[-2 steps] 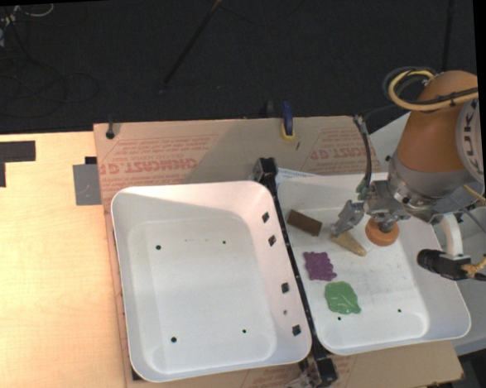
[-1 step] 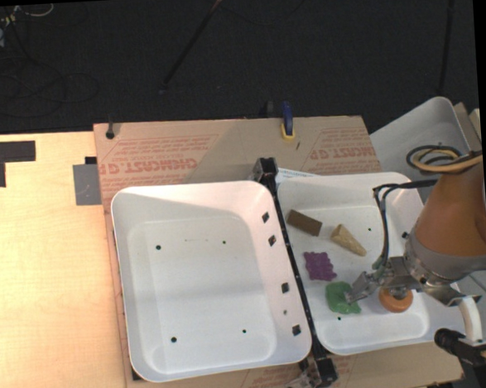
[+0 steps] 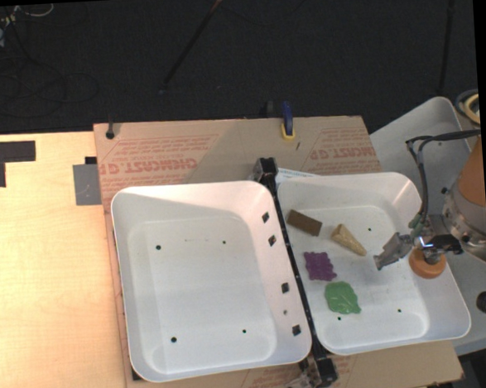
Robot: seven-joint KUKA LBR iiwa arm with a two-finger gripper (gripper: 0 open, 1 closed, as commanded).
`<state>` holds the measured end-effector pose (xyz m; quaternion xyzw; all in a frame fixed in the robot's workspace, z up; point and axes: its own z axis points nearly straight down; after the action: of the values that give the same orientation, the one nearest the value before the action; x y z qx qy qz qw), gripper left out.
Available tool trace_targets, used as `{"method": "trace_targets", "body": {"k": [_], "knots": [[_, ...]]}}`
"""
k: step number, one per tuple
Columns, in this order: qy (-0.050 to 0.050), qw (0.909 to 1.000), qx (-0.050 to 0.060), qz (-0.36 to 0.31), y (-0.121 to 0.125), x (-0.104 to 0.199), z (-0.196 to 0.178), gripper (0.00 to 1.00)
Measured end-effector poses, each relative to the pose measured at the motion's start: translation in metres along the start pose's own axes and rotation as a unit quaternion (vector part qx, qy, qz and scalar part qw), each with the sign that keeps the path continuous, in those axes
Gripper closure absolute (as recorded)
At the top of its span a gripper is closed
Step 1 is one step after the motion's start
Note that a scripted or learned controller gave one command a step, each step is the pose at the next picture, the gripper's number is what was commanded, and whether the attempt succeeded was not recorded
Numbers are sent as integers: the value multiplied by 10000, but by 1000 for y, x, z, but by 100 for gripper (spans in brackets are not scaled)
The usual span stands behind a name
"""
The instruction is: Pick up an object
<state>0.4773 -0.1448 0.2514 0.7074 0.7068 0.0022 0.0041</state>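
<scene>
The left bin (image 3: 199,275) is sitting beside the right bin (image 3: 392,191), their inner walls touching along a black clamp strip (image 3: 283,265).

In the right bin, four small things are lying in its left half. A brown block (image 3: 304,222) is resting nearest the back left corner, its long axis slanting from back left down toward front right. Below it a purple lump (image 3: 318,265) with ragged edges is lying near the left wall, roughly as wide as long. Toward the front, a green blob (image 3: 342,297) is sitting, rounded, its longer side running front to back. Right of the brown block, a tan wedge (image 3: 347,239) is pointing its narrow tip toward the front right.

The gripper (image 3: 390,254) is hanging over the bin's right half, near the right wall, with an orange piece (image 3: 429,265) just beside it. Its grey fingers are reaching leftward toward the wedge; whether they are spread or closed is impossible to tell.
</scene>
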Motion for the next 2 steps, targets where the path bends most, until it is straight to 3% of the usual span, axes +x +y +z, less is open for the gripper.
{"method": "trace_targets", "body": {"k": [1,2], "knots": [[20,10000,63,9,-1,0,-3,100],[20,10000,3,-45,14,64,-101,100]]}}
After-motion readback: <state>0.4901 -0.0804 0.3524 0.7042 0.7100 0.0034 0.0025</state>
